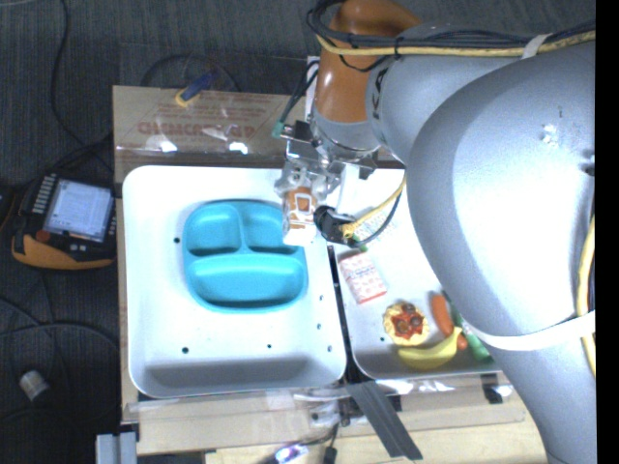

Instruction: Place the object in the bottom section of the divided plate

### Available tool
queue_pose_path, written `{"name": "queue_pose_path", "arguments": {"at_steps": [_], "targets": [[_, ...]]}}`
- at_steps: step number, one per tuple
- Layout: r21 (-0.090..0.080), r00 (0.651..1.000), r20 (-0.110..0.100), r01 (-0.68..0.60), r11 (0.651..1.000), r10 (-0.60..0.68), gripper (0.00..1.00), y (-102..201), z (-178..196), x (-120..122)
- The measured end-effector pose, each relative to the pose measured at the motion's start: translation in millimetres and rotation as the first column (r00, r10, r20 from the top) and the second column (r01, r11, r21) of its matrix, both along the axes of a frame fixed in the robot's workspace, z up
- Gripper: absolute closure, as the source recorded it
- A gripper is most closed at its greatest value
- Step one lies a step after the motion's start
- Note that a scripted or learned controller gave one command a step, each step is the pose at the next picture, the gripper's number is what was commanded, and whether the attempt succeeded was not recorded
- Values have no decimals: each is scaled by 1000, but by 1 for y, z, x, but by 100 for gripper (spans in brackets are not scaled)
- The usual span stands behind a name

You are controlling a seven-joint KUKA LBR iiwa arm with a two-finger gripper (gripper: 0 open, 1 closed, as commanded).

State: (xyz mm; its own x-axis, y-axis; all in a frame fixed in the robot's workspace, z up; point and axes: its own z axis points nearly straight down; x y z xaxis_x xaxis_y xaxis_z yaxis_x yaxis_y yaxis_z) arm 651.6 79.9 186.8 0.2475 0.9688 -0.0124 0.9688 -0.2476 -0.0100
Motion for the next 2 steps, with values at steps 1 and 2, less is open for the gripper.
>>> {"name": "queue_pose_path", "arguments": {"at_steps": [1,2], "targets": [[8,988,5,-154,988,154,100,71,-49,-28],[8,988,5,-154,988,154,0,71,-49,-28]]}}
